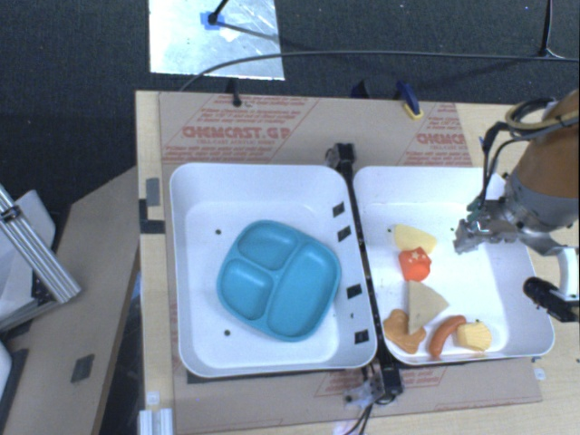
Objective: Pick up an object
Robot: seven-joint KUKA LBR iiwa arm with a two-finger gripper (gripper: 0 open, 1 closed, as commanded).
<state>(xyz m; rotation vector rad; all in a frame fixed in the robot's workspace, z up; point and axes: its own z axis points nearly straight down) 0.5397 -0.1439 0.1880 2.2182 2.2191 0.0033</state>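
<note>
Camera view, looking down on both bins. My gripper (471, 234) hangs over the right bin (453, 184) at about three o'clock of its floor; whether it is wide or narrow I cannot tell. The toy foods lie apart from it: yellow piece (413, 238) and red piece (415, 263) at the bin's nine o'clock, cheese wedge (424, 304), sausage (446, 333) and orange piece (402, 330) toward six o'clock. The left bin (195, 243) bears a blue divided plate (278, 280).
</note>
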